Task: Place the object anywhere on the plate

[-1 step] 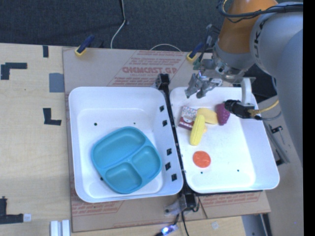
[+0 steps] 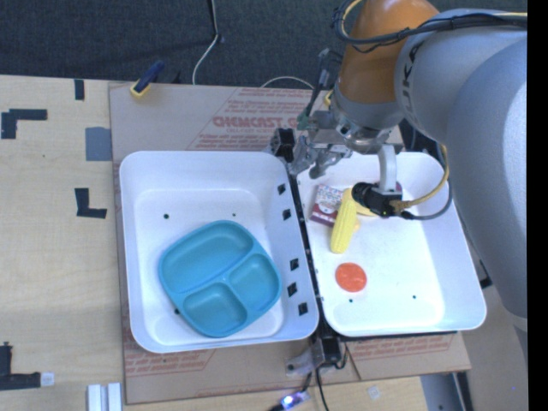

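A blue divided plate [image 2: 220,277] lies in the left white bin [image 2: 137,187]. In the right bin [image 2: 445,306] lie a yellow corn cob [image 2: 343,224], a small maroon-and-white packet [image 2: 326,203] and an orange-red round piece [image 2: 350,276]. My gripper [image 2: 318,163] hangs over the top left corner of the right bin, just above the packet and near the divider between the bins. I see nothing held in it.
The grey arm with its orange band [image 2: 385,24] covers the upper right of the view. Black clips [image 2: 295,264] line the wall between the bins. Cardboard [image 2: 214,118] lies under the bins, with a yellow-blue object [image 2: 147,79] at its far left corner.
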You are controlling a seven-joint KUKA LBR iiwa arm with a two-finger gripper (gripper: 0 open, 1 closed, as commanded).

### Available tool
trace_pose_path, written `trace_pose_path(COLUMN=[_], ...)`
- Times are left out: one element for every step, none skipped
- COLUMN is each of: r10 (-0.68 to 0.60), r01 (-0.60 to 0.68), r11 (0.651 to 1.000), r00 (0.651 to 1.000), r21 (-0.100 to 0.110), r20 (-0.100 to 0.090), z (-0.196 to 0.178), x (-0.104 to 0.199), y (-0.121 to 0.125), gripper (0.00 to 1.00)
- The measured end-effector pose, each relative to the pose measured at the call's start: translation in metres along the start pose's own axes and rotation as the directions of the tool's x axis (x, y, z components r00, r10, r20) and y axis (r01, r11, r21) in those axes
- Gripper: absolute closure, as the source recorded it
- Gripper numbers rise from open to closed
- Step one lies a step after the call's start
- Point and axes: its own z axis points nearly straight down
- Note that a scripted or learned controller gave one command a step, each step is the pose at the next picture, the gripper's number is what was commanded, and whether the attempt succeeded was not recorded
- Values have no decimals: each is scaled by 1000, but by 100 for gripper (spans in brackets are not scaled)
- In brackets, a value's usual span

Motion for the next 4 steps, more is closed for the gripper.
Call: trace_pose_path(r10=[-1, 0, -1, 0], r01=[1, 0, 1, 0], r11=[1000, 1000, 1000, 1000], r00=[1000, 1000, 1000, 1000], r21=[-2, -1, -2, 1], r20=[-1, 0, 0, 2], z=[-8, -8, -6, 8], x=[59, 104, 163, 208], y=[-3, -7, 2, -8], gripper=[100, 100, 100, 100])
